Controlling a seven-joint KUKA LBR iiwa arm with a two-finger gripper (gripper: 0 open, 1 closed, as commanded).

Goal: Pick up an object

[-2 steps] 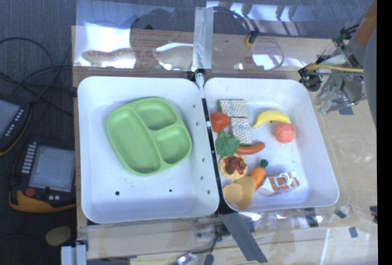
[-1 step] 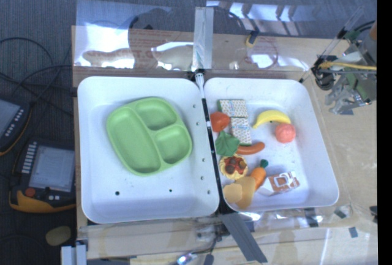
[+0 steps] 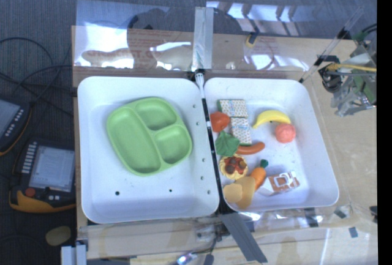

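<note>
We see the pincer (image 3: 352, 95) at the right edge, over the worktop (image 3: 358, 153) and outside the right bin (image 3: 318, 135); we cannot tell its state. In that bin lie a banana (image 3: 272, 117), a red ball (image 3: 285, 133), a carrot (image 3: 260, 174) and a small carton (image 3: 283, 182) whose orange print is too small for us to read. The left bin (image 3: 92, 184) holds a green divided plate (image 3: 149, 135).
</note>
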